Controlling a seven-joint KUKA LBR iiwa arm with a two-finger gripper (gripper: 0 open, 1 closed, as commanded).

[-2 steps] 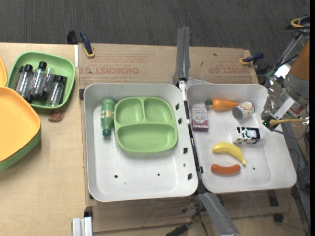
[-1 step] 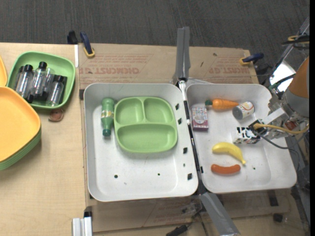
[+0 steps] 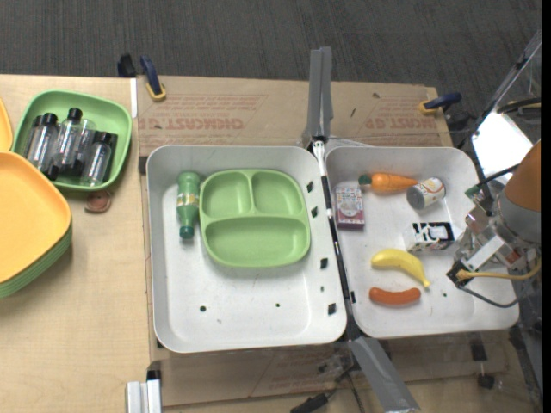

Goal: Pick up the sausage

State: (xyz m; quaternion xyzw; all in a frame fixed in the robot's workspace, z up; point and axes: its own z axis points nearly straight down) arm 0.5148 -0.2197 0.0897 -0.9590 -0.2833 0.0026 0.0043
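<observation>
Camera view: sausage (image 3: 395, 296) lies in the right bin (image 3: 430, 321), left of the tool (image 3: 461, 274), apart from it; tool's finger state cannot be told.

Sausage (image 3: 395, 296) was red-orange; banana (image 3: 402, 264) yellow; carrot (image 3: 389, 181) orange; divided plate (image 3: 255, 218) and bottle (image 3: 187, 203) green; bins (image 3: 250, 329) white.

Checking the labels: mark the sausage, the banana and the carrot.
sausage (image 3: 395, 296), camera view, middle of its body.
banana (image 3: 401, 263), camera view, middle of its curve.
carrot (image 3: 393, 181), camera view, orange body.
</observation>
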